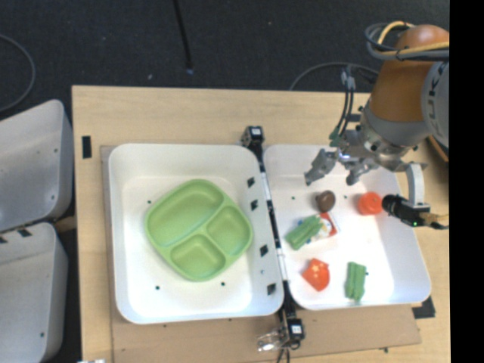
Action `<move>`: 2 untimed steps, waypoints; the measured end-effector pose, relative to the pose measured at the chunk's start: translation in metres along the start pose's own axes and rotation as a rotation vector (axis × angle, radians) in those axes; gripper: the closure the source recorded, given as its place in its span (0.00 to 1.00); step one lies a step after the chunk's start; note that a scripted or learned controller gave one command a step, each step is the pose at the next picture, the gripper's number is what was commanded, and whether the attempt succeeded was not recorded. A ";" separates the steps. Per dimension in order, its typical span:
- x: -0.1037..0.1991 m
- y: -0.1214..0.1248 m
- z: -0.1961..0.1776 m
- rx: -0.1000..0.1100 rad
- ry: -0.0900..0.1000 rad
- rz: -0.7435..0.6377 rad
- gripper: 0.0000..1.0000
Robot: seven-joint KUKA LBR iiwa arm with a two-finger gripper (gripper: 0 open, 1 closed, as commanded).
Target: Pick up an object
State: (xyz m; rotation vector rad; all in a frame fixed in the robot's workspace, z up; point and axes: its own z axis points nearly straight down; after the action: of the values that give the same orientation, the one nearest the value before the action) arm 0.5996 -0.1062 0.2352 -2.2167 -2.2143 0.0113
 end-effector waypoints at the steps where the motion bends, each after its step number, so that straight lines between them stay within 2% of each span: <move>1: 0.000 0.002 -0.006 -0.012 -0.002 -0.002 0.00; 2: 0.008 0.001 0.050 -0.008 -0.002 0.000 0.00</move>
State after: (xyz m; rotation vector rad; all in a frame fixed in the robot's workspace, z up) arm 0.5997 -0.0980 0.1854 -2.2214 -2.2195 0.0040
